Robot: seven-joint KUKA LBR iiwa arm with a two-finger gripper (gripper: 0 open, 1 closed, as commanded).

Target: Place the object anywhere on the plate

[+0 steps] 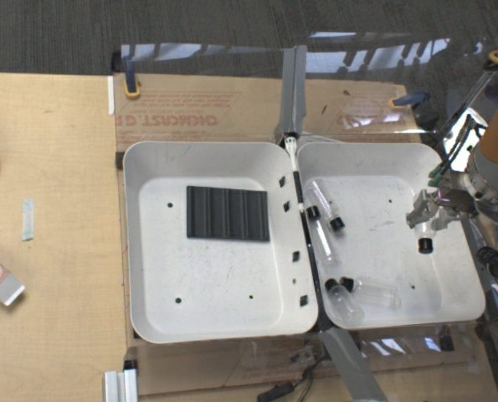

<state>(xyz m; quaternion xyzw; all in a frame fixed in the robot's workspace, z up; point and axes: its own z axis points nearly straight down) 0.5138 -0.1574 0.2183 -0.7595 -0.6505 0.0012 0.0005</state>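
Plastic, smooth and white, forms both shallow bins, each with rounded corners and a raised rim. The left bin (148, 224) holds a dark rectangular plate (228, 213) with ribbed grooves running along its face, lying flat near the middle. The right bin (382, 182) carries clear tubes with black caps: one slim tube (323, 206) lies slanted near the divider, another tube (367, 292) rests near the front edge, and a small black cap (425, 244) sits apart toward the right wall. The gripper (433, 212), grey metal, hangs over the right bin's right side, just above that cap; whether it is open or closed I cannot tell. Brown cardboard (182, 111) lies under the bins on a pale wooden bench (56, 141); dark carpet (190, 11) runs behind.
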